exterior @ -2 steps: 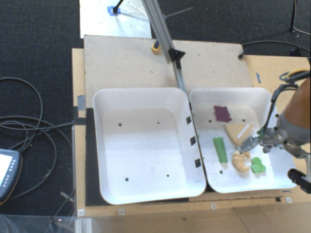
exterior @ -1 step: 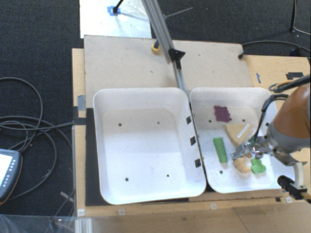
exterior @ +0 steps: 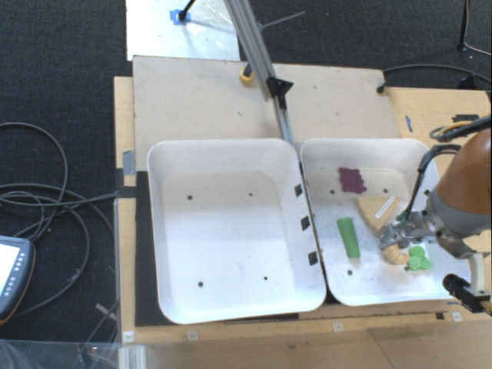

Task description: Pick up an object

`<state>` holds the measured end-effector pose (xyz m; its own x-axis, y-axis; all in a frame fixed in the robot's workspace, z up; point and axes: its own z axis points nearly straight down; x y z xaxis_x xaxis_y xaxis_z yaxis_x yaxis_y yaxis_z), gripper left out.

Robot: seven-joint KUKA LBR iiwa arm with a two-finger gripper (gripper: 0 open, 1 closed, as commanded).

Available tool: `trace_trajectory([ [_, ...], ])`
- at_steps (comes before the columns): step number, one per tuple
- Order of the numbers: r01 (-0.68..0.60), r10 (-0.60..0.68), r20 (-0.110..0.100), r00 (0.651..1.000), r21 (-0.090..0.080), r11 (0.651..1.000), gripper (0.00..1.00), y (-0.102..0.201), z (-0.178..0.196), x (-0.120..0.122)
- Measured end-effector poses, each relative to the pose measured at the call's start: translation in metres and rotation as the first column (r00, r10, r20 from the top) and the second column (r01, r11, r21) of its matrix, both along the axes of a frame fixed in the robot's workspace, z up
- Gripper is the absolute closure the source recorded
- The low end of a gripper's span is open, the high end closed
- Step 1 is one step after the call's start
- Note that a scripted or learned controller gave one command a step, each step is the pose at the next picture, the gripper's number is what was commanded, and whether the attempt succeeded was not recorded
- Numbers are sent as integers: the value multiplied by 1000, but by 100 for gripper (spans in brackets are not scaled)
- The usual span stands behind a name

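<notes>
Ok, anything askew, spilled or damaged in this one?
Nothing stands out. The purple piece, tan block, green stick and small green toy all lie inside the right bin, with the gripper low among them.
</notes>
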<state>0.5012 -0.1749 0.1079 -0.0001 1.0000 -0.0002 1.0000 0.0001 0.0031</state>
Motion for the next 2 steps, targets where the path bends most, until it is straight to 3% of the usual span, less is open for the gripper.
trace_trajectory([
  [2, -5, 5, 4, 1000, -3, 1000, 100, -3, 114, 8],
])
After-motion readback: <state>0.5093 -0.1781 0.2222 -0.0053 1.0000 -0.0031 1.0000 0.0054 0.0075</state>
